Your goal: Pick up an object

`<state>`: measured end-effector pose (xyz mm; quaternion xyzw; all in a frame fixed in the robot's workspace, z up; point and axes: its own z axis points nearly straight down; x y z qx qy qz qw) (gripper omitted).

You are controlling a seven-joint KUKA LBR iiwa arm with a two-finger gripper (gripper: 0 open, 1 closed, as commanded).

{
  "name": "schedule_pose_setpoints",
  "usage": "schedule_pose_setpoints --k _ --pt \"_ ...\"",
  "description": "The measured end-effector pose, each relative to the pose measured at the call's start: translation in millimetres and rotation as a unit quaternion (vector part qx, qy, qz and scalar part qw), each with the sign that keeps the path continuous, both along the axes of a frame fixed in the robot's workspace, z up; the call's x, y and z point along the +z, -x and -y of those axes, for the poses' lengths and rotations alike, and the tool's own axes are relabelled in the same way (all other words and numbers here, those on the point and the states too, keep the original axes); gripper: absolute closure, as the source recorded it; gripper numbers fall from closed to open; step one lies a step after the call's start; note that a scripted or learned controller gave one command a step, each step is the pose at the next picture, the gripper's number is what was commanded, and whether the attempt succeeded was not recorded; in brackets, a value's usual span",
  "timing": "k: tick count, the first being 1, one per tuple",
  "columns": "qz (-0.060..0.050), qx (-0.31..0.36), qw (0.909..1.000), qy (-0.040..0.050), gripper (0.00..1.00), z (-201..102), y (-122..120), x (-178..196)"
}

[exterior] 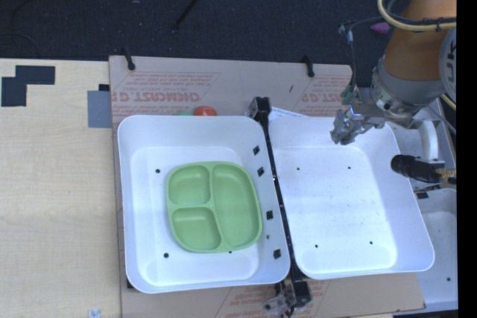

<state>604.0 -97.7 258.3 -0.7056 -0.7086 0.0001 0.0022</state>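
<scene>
The pale green, three-compartment plastic plate (214, 206) lies flat in the left shallow white bin (141, 160), long axis running near-to-far. The gripper (344, 132) hangs over the right white bin's (402, 249) far corner — well apart, the plate leftward and nearer (whether the jaws are open I cannot tell).

Right bin (350, 227) open; plate (214, 206) left.
</scene>
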Motion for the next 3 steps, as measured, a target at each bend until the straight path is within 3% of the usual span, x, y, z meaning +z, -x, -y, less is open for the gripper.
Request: schedule_pose_setpoints --k 3 --pt "-0.002 0.0 1.0 0.0005 1.0 -169 56 -34"
